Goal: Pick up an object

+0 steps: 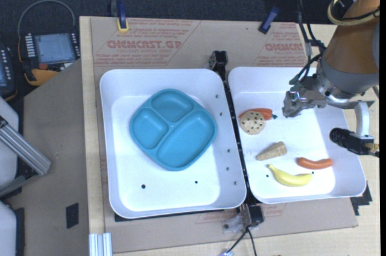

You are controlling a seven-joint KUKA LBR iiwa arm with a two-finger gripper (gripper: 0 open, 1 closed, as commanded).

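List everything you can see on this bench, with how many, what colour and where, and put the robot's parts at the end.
bins: 2, white, side by side on the bench
divided plate: 1, blue, three compartments, middle of the left bin
cookie: 1, tan with dark chips, right bin, near its left wall
carrot: 1, orange-red with a green tip, just behind the cookie
cone: 1, tan, middle of the right bin
banana: 1, yellow, front of the right bin
sausage: 1, orange-red, right of the cone
clamps: 2, blue, at the board's back edge
handheld screen: 1, dark, left of the bench
arm: 1, grey with an orange band, over the right bin
gripper: 1, grey, above the right bin, right of the carrot
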